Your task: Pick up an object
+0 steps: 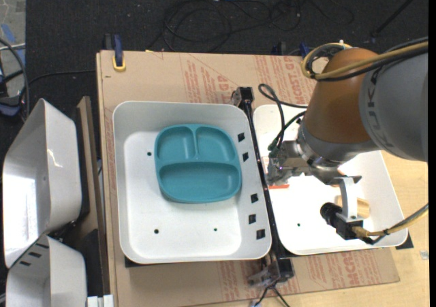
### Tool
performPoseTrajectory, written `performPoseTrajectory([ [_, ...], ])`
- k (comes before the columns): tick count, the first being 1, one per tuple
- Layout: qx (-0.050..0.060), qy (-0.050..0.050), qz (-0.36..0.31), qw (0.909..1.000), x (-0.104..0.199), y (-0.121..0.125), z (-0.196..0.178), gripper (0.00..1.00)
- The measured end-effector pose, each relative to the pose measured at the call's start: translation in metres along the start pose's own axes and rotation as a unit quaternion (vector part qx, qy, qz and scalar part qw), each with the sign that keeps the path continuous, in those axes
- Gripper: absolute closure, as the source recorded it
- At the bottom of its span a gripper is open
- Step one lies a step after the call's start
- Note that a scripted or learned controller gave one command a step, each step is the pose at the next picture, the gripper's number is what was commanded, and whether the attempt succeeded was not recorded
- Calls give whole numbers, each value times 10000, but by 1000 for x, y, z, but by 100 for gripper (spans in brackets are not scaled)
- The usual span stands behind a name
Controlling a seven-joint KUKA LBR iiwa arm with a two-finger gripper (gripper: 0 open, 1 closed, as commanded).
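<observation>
A teal divided plate (197, 163) lies flat in the left bin (136, 231). My gripper (281, 168) hangs low over the left side of the right bin (381, 176), close to the wall between the two bins. A small red-orange piece (276, 186) shows just beneath it on the bin floor. I cannot see whether that piece is touched. A tan object (360, 208) lies near the right bin's front right, partly hidden by a white bracket and black fitting on the arm. The arm's orange band (340, 94) covers much of the right bin's back.
Both bins sit on a cardboard sheet (204, 74) on the bench. White tubs (41, 176) stand off the bench at the left. Cables lie on the dark floor behind. A black clamp strip (253, 190) runs between the bins.
</observation>
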State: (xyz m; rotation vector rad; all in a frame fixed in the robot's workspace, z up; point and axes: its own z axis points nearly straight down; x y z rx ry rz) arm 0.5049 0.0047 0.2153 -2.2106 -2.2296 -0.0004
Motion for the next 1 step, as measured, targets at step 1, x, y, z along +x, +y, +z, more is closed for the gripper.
performPoseTrajectory([
  [1, -9, -4, 2, 10000, 55, 21, 2, 100],
])
